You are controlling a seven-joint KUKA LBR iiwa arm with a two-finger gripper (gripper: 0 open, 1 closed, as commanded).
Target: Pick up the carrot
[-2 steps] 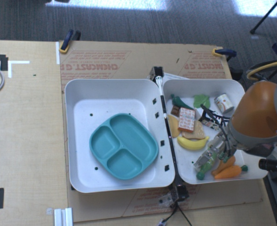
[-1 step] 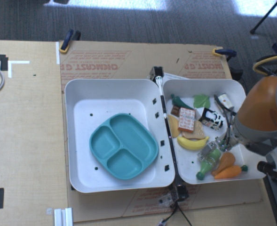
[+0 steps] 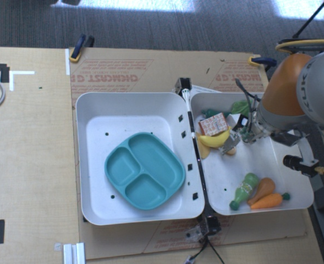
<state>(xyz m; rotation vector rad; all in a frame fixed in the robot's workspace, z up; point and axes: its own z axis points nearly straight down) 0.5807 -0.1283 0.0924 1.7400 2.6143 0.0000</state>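
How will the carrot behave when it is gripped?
The carrot looks like smooth, hard plastic, so probably stiff and light, perhaps slippery. Its tapered, round body may roll or slide out of a grip. It lies against a green bottle and a brown piece, which may shift too.

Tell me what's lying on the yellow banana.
A small red-and-white box sits on the yellow banana. The gripper covers the banana's right end.
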